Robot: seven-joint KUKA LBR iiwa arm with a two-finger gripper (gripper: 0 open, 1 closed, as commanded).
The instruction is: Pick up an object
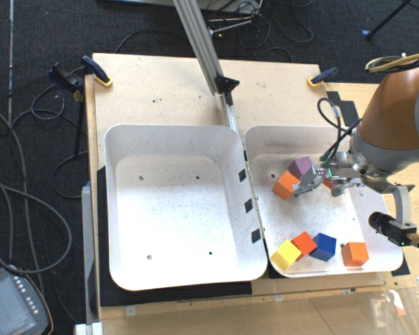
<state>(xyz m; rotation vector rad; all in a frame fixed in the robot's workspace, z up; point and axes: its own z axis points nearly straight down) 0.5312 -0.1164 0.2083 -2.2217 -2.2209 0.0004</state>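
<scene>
My gripper (313, 182) reaches into the right bin (265, 152) from the right, low over its floor. Its tip sits right beside an orange block (286, 185) and a purple block (302, 166) that lie together near the bin's middle. Along the bin's front edge lie a yellow block (286, 254), a small orange block (304, 243), a blue block (324, 246) and another orange block (355, 254). No block is seen between the fingers.
The left bin (174, 201) lies next to the right one, sharing a raised rim. A slanted metal pole (199, 37) crosses the bench's back. Clamps sit at the bench's far corners, and cables trail on the floor.
</scene>
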